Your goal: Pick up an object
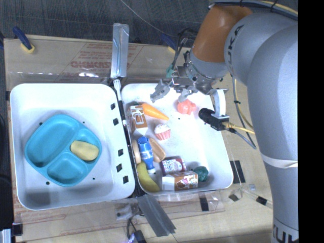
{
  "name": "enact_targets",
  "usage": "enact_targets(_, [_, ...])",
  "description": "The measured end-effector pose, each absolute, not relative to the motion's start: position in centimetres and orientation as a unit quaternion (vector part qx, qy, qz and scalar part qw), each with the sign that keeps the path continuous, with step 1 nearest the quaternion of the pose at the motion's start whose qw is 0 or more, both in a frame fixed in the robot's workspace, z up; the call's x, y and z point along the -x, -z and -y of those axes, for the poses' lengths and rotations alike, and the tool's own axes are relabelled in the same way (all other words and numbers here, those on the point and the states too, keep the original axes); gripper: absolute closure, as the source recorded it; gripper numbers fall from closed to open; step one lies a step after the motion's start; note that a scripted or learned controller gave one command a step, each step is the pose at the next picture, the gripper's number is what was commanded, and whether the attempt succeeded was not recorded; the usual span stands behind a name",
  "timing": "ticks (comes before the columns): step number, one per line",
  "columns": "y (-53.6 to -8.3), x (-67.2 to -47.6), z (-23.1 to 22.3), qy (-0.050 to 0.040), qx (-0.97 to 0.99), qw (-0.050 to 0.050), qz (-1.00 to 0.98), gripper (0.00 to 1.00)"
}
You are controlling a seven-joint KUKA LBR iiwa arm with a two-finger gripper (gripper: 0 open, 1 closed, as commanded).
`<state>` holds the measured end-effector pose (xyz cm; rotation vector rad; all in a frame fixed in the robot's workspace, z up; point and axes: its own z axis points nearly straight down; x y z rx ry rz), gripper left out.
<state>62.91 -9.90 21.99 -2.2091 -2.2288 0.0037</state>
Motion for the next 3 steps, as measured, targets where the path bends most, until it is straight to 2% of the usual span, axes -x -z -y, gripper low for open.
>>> enact_targets(1, [-11.4, -60.4, 9.2, 0.0070, 0.664, -0.008, 0.747, 0.00])
enact_targets(2, [-10.8, -55.7, 11.2, 0.0123, 0.644, -0.014, 0.765, 0.00])
enact_targets(3, [-17.4, -57.6, 15.5, 0.0009, 0.630, -0.003, 0.777, 0.00])
